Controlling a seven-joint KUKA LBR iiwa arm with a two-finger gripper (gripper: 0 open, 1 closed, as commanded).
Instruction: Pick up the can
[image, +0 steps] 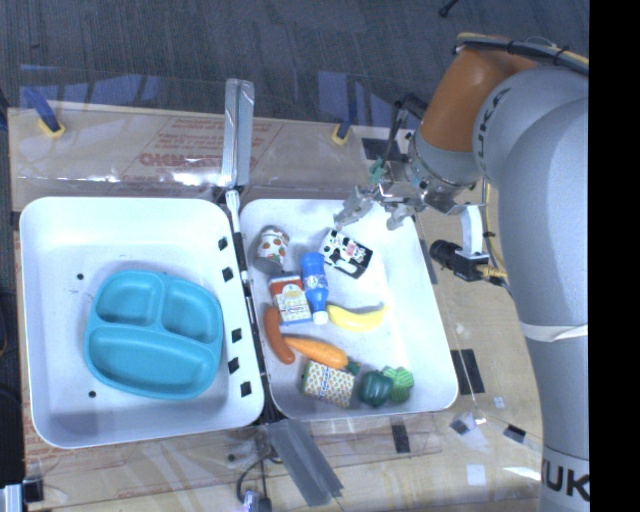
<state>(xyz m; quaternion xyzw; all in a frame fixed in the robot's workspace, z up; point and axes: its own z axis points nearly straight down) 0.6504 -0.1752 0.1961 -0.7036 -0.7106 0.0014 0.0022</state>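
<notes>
Wooden bench under clear sheeting, bearing two shallow white bins side by side. Right bin: can, small, with a printed label, lying at the far left corner near the divider, nothing touching it. Just right of it, a blue-and-white bottle standing lengthwise; a red carton touching the bottle's left side; a black-and-white patterned packet further right. Nearer: banana, sausage, carrot, patterned box, green vegetable. Left bin: one blue divided tray. Gripper hangs over the right bin's far edge, well apart from the can, its fingers spread and holding nothing.
</notes>
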